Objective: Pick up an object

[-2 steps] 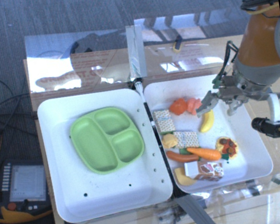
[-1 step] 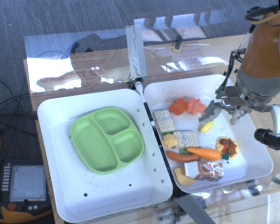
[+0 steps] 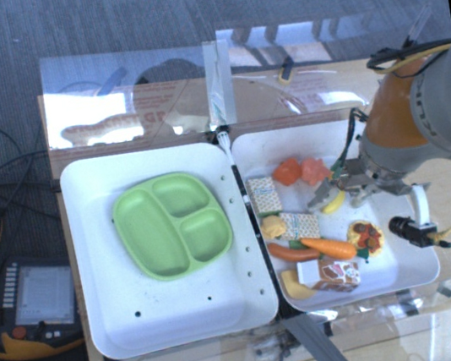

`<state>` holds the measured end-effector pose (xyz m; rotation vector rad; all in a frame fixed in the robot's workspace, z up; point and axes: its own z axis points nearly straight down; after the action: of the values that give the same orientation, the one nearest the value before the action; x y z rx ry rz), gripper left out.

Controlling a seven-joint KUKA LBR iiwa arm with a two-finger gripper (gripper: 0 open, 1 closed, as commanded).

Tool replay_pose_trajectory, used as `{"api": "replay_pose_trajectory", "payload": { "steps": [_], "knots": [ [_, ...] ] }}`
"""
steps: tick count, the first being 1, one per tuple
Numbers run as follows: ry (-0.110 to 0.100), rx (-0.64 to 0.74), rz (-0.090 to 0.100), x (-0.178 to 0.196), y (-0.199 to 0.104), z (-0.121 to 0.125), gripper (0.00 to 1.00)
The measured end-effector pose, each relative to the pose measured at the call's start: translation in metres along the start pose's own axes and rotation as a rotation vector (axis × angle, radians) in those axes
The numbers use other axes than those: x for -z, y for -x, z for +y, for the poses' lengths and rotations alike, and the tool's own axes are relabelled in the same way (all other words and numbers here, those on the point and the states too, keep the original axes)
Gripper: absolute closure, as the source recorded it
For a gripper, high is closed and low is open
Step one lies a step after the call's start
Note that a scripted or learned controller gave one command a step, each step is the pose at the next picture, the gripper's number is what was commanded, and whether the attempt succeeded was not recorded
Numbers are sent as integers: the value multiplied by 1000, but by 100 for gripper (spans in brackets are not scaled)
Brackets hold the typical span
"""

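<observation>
Camera view. The tool (image 3: 329,195) sits low in the right bin (image 3: 412,273), the arm reaching in from the right. Its finger state cannot be told here; a yellow piece (image 3: 334,202) lies right at its tip, but whether it is gripped or only touched is unclear.

Just beyond the tool: two orange-red pieces (image 3: 301,170). To its near left: patterned packets (image 3: 264,195). Below it: a carrot (image 3: 329,245), and a pizza slice toy (image 3: 365,236) down to its right.

Risks, as judged: items crowd close, so a closing motion may nudge neighbours or catch two at once. The small yellow piece could slip out sideways. The green divided plate (image 3: 174,223) in the left bin (image 3: 112,323) lies well apart, unaffected.
</observation>
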<state>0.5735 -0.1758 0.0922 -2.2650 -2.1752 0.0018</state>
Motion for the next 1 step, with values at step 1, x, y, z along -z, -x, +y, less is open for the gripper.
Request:
{"api": "replay_pose_trajectory", "payload": {
  "steps": [1],
  "knots": [
    [-5, -1, 0, 6, 1, -1, 100]
  ]
}}
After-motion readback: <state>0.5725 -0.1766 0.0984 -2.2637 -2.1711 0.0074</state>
